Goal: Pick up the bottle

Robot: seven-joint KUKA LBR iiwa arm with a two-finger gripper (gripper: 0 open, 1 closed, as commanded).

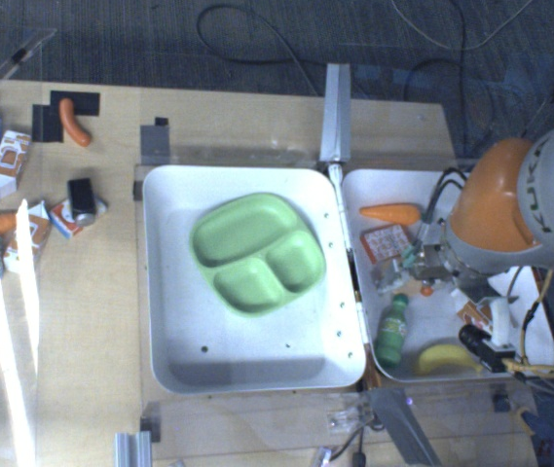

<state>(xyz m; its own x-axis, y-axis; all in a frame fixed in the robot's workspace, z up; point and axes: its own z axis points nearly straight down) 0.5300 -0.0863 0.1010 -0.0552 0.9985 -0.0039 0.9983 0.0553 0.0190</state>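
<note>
Bottle first: a small green plastic bottle (391, 328) with a pale cap lies in the right white bin (545, 346), near its front edge, just beside a yellow banana (444, 359). An orange carrot (390, 213) rests toward that bin's back edge, above a red-and-white packet (387, 244). The grey arm's hand (415, 265) hangs low over the packet, apart from the bottle; whether it is apart or together I cannot tell. A green three-compartment plastic tray (257, 252) sits in the left white bin (174, 290) on the wooden desk (92, 358).

Wooden bench (111, 358) on dark, seemingly carpeted floor (208, 27) with cables (257, 37).
</note>
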